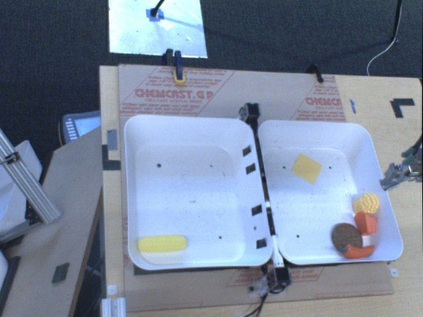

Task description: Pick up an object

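Two shallow white bins sit side by side on the surface (218,88), which is covered by a sheet printed with red lettering. The left bin (192,131) holds one thing: a yellow corn-like piece (162,244) lying flat in its lower left corner. The right bin (317,134) holds a flat yellow square (307,168) lying tilted in its upper middle area, well apart from a cluster crowded into the lower right corner. That cluster is made up of a bumpy yellow piece (367,203) at the top, a red-orange block (366,222) just below and touching it, a dark brown round disc (346,236) to the lower left, and a red-orange carrot-like piece (360,250) at the bottom against the bin wall.

The tool (398,175) shows at the right edge of the frame, just outside the right bin's rim and above the cluster. It is small and blurred there, so I cannot tell whether it is open or closed; nothing is seen in it.
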Robot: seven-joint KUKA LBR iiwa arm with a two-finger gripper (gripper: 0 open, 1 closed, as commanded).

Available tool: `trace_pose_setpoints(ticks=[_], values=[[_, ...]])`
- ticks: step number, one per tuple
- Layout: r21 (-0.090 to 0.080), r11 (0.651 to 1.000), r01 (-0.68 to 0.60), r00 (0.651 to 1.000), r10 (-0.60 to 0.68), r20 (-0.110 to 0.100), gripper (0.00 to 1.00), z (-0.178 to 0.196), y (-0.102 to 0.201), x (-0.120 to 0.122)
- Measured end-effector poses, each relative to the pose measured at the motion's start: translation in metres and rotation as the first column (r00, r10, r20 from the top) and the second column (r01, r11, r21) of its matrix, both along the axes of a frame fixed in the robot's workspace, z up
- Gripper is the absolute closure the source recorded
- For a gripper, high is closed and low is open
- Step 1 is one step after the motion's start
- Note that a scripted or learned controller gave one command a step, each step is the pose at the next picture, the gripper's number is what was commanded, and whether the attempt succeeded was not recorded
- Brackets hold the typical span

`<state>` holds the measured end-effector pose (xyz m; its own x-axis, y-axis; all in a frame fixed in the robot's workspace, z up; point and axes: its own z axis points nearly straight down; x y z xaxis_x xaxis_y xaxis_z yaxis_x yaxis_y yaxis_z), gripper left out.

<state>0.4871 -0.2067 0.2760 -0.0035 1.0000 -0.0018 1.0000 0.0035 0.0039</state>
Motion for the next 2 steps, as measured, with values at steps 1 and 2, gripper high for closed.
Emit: trace_pose_setpoints(ticks=[1,2], values=[[0.001,1.000,-0.002,1.000,0.002,0.001,1.00,0.009,0.019,0.001],[0.000,1.000,0.004,1.000,-0.004,-0.003,1.00,-0.007,-0.001,-0.001]])
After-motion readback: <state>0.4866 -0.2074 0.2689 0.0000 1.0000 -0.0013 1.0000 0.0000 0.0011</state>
